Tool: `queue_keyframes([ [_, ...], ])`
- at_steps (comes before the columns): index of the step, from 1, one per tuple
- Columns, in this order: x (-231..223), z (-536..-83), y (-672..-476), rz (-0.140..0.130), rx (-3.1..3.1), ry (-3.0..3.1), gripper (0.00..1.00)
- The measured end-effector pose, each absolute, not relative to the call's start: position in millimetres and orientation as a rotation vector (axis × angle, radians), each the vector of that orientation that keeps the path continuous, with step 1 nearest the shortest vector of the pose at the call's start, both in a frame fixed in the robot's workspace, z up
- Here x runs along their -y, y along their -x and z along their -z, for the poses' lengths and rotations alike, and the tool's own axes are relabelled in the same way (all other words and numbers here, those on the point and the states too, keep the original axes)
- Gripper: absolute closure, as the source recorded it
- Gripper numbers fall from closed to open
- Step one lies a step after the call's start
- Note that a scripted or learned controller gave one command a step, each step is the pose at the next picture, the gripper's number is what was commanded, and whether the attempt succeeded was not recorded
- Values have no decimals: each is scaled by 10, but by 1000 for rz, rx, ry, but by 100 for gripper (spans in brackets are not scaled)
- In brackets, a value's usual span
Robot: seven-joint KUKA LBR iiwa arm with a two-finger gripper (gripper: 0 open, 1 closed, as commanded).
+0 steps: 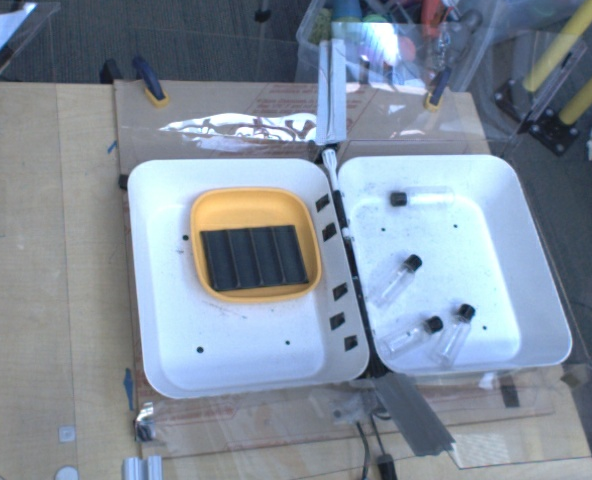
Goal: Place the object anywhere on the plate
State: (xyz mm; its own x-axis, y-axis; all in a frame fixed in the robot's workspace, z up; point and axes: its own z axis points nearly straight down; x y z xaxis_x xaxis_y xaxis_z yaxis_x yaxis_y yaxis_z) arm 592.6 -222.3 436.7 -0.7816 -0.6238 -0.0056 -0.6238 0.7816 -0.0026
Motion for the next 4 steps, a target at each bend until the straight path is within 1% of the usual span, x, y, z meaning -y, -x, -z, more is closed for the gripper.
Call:
queue_keyframes([
  [1,2216,-4363,-6070,6,-2733,1530,100],
  [2,2214,-4319,-6189,6,-2363,2057,100],
  [3,2212,-4353,-6301,5,-2053,2368,100],
  [4,2134,-4349,-6346,5,-1644,2669,100],
])
